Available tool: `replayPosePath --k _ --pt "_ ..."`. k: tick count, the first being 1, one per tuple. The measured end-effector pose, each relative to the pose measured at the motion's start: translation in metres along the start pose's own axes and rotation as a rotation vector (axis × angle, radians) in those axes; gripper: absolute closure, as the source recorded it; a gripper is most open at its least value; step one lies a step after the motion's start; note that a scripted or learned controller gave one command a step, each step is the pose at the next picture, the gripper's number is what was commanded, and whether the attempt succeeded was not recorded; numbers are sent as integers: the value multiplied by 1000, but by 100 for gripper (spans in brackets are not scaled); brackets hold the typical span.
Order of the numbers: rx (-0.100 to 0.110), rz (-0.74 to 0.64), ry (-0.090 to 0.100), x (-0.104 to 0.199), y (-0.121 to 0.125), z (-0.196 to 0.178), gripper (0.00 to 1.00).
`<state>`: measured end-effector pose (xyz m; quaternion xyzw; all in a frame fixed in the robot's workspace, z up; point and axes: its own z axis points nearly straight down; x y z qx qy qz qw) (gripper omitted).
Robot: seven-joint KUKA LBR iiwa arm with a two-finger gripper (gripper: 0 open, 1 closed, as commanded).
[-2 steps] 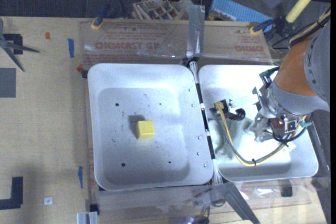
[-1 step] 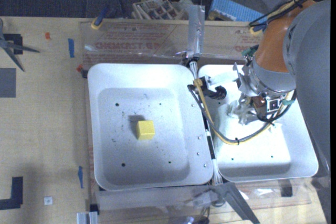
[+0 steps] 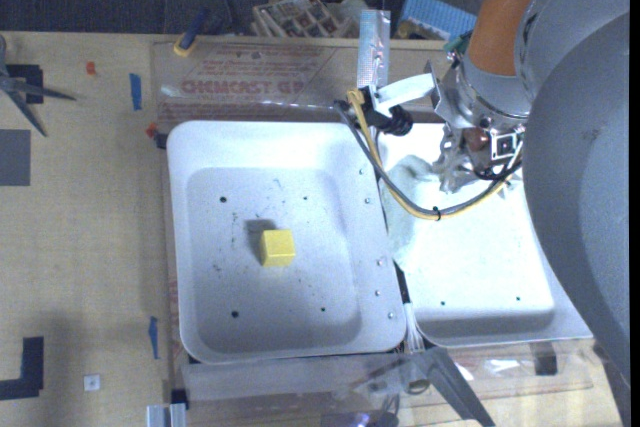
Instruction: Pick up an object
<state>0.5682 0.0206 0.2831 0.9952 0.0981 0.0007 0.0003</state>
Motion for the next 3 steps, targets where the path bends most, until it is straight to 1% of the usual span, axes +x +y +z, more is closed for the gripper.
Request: replayPosePath --k 1,2,3 --pt "0 0 0 24 -22 -47 100" --pt "1 1 -3 10 -56 48 100" --pt "0 6 -2 10 -54 38 100"
